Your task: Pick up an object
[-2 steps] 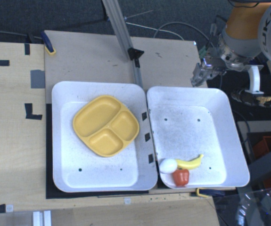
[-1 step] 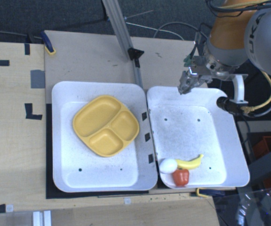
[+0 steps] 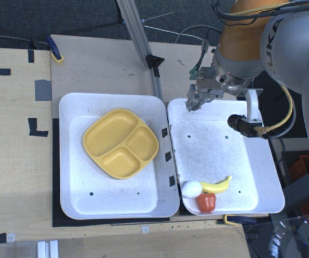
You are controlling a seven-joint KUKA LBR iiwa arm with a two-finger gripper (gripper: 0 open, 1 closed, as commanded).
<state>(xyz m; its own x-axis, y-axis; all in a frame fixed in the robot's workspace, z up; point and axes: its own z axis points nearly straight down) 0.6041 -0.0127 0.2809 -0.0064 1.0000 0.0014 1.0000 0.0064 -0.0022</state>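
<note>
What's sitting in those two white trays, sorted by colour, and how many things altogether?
Yellow: 2, the divided plate in the left bin and the banana in the right bin
White: 1, the egg
Red: 1, the pepper
Total: 4

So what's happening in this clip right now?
A grey and orange arm reaches in with its gripper over the far edge of the right bin, holding nothing visible. A banana, a white egg and a red pepper sit together in that bin's near corner, untouched. A yellow divided plate lies in the left bin.
</note>
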